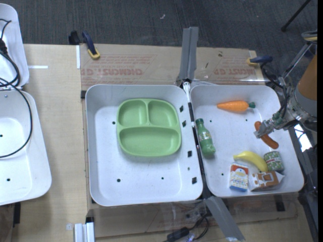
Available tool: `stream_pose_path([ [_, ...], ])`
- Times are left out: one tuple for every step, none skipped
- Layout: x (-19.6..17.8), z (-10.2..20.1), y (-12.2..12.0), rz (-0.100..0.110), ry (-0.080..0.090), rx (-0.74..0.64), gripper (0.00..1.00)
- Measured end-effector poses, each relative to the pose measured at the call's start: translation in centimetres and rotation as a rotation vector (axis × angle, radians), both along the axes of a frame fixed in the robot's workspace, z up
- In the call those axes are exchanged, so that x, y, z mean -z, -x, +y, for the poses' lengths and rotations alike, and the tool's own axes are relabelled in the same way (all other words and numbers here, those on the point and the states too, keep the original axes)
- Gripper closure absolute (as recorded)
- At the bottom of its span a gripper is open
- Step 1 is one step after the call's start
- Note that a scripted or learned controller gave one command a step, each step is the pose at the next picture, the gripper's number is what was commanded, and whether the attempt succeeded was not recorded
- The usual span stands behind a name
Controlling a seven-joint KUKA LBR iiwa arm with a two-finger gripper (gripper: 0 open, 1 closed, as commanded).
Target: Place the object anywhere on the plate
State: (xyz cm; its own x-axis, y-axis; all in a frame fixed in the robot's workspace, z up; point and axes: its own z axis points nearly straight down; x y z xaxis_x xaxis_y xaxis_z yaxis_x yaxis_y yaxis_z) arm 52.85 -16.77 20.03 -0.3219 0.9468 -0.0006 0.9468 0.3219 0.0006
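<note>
Cartons (251, 178) lie at the right bin's (222, 185) front edge beside a banana (251, 159). By its right edge, the gripper (266, 128) hangs over a sausage (267, 138); whether its jaws grip it, I cannot tell. Nothing sits on the plate (148, 126) in the left bin (101, 185): placement remains.

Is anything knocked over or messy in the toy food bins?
Yes, a bit. The green bottle lies on its side against the divider in the right bin. The two small cartons lie tumbled together in the near corner beside the banana. The green plate sits flat in the left bin, nothing on it.
</note>
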Motion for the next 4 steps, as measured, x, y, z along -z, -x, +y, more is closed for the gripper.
stream_pose_path([
  [-9.9,4.6,-0.7,-0.001,0.002,-0.23,1.0],
  [-6.3,10.4,-6.6,0.001,0.001,-0.263,1.0],
  [1.0,17.5,-8.8,0.003,0.0,-0.34,1.0],
  [0.9,24.9,-11.1,0.001,0.001,-0.223,1.0],
])
